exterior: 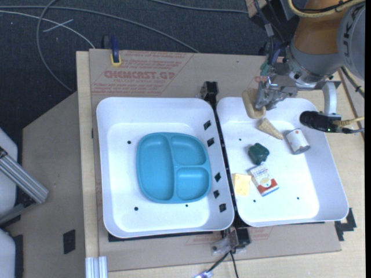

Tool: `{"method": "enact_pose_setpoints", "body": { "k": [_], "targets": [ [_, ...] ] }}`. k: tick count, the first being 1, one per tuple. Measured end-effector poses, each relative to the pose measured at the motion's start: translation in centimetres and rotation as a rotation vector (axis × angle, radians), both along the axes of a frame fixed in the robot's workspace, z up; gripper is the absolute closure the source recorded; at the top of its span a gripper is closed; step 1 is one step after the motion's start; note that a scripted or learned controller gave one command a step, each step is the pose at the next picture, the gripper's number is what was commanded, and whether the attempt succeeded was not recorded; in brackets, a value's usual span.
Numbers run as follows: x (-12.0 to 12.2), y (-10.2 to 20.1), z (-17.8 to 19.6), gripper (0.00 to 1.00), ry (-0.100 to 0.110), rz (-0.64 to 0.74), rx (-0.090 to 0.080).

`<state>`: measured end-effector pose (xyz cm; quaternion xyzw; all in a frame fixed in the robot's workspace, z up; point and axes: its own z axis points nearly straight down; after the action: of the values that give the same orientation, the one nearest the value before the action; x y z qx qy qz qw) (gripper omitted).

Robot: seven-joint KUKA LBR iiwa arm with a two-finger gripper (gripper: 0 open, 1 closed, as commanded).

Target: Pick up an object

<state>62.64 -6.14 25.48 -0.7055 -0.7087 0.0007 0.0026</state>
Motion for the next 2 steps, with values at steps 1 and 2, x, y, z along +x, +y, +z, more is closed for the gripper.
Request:
{"method": "enact_pose_setpoints", "body": {
  "k": [1, 2],
  "targets": [
    [-1.7, 3.9, -0.4, 1.00, 0.000, 0.000, 0.000],
    [-3.8, 8.4, 0.0, 1.00, -0.001, 0.000, 0.001]
  ]
}}
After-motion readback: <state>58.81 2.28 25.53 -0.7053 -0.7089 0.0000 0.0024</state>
